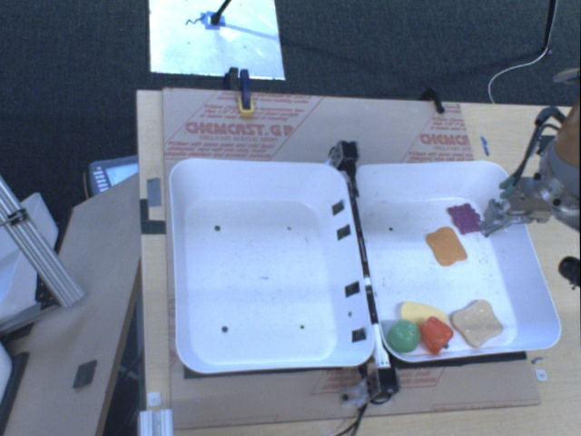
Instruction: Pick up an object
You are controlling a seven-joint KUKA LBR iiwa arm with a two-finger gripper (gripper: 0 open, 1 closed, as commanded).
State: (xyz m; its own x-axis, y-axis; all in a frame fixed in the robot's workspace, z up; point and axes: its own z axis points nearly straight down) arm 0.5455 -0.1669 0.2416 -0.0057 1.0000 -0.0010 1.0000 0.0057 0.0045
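Observation:
The right bin [399, 198] holds several small objects. A purple piece [465, 216] lies near its far right, with an orange flat piece [447, 245] just in front of it. Along the near edge sit a yellow piece [419, 312], a green ball [403, 336], a red-orange item [437, 334] and a tan slice [477, 322]. My gripper [497, 218] reaches in from the right edge, hovering just right of the purple piece. Nothing shows between its fingers.
The left bin [259, 262] sits beside the right one, a row of black clips [349, 262] along their shared edge. Both rest on a cardboard sheet [272, 125]. A white cable [517, 66] hangs at the upper right.

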